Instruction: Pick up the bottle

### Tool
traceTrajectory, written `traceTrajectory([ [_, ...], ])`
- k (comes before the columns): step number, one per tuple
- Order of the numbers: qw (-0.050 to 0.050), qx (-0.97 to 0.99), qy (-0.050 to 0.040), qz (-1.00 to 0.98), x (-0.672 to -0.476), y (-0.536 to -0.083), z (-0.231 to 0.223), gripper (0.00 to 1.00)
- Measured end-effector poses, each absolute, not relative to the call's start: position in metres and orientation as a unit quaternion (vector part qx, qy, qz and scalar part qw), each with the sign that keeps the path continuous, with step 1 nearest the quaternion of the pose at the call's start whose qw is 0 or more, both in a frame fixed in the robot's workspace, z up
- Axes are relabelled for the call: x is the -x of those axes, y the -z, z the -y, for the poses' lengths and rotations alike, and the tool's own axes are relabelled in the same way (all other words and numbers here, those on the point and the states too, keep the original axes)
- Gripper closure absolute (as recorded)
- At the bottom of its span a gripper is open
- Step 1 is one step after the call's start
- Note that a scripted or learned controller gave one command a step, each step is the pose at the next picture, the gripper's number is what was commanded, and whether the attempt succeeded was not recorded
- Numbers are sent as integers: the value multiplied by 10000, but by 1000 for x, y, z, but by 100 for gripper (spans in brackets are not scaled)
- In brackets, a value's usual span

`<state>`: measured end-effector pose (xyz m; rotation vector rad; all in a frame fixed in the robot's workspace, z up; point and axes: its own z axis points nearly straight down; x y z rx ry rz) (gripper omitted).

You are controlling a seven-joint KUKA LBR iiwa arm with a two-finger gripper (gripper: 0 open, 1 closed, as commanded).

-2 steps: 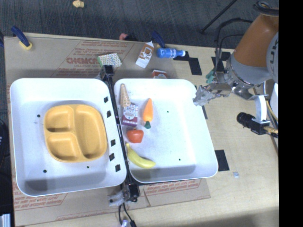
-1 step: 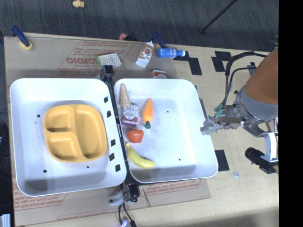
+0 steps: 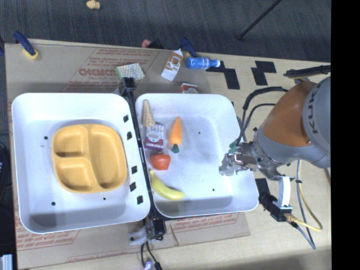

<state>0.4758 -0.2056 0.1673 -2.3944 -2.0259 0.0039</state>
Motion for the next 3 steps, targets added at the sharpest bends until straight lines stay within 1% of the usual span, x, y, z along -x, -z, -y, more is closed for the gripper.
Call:
traceTrajectory([
  [1, 28, 7137, -6, 7004, -476, -143, 200, 100],
  [2, 10, 6676, -2, 7445, -477, -194, 175, 100],
  [3, 0, 5894, -3, 8079, -477, -198, 211, 100],
])
